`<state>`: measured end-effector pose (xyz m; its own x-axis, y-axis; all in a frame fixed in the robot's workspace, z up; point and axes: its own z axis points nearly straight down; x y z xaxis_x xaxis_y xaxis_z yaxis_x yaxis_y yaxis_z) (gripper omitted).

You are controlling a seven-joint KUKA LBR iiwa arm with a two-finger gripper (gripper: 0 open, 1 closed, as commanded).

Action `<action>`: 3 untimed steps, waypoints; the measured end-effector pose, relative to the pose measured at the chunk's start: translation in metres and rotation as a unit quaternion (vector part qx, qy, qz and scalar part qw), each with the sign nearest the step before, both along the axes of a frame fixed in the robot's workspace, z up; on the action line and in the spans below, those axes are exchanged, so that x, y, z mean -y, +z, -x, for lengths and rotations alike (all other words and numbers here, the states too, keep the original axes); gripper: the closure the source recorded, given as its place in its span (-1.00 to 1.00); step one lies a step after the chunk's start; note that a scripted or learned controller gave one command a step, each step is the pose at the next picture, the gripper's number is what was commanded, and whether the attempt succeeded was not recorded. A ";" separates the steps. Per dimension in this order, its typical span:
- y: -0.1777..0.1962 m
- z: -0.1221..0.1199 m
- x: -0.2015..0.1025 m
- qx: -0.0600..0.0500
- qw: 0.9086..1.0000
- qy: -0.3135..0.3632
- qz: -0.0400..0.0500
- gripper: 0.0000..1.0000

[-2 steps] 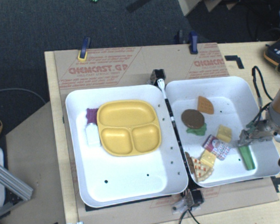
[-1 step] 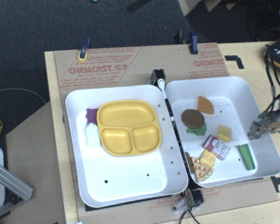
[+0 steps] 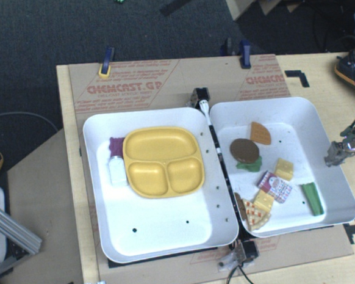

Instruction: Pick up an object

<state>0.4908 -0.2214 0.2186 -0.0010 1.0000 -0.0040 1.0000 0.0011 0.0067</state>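
The right bin (image 3: 297, 113) holds several toy foods. An orange slice (image 3: 260, 133) lies near the back, beside a brown burger patty on a green leaf (image 3: 245, 152). A yellow cheese block (image 3: 283, 169), a pink-and-white packet (image 3: 275, 187), a small yellow piece (image 3: 263, 201) and a waffle-like wedge (image 3: 253, 214) lie toward the front. A green stick (image 3: 312, 198) rests near the front right. My gripper (image 3: 340, 153) hangs at the bin's right rim, right of all the items and touching none.
The left bin (image 3: 154, 232) carries a yellow divided plate (image 3: 164, 161) with a purple-and-white bottle (image 3: 116, 161) lying at its left side. Clamps (image 3: 105, 64) stand at the cardboard's back edge. Cables trail off the front edge (image 3: 239, 265).
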 end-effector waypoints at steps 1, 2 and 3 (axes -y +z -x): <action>0.009 -0.019 -0.041 -0.001 1.000 0.002 -0.001 1.00; 0.000 -0.030 -0.096 -0.004 1.000 0.003 -0.004 1.00; 0.015 -0.060 -0.146 -0.001 1.000 0.003 -0.002 1.00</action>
<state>0.5505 -0.0749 0.2335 -0.0076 1.0000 0.0004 1.0000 0.0076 0.0053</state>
